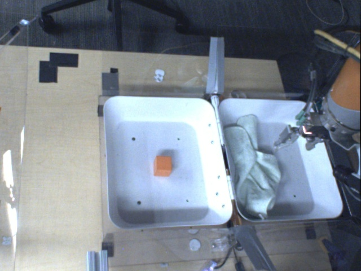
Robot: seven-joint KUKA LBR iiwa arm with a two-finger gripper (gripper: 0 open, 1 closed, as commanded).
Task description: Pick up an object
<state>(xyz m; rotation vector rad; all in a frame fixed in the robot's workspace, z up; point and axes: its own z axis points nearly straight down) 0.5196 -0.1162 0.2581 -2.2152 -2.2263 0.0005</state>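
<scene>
Claw (297,136) perhaps above cloth (255,165)

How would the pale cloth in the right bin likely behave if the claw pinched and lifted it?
The cloth lies crumpled in folds, so it is probably floppy and would drape and unfold. It looks light. A pinch may catch just one layer.

Bright, even overhead light; soft focus with mild grain.

The two white bins (141,109) are near washed out, with soft grey shadow pooled along their 6 o'clock walls. A pale glare streak lies on the bench (56,151) at 9 o'clock. The floor at 12 o'clock is dim. The orange cube (163,166) casts barely any shadow. The gripper (296,137) at 3 o'clock looks blurred, edges smeared.
</scene>
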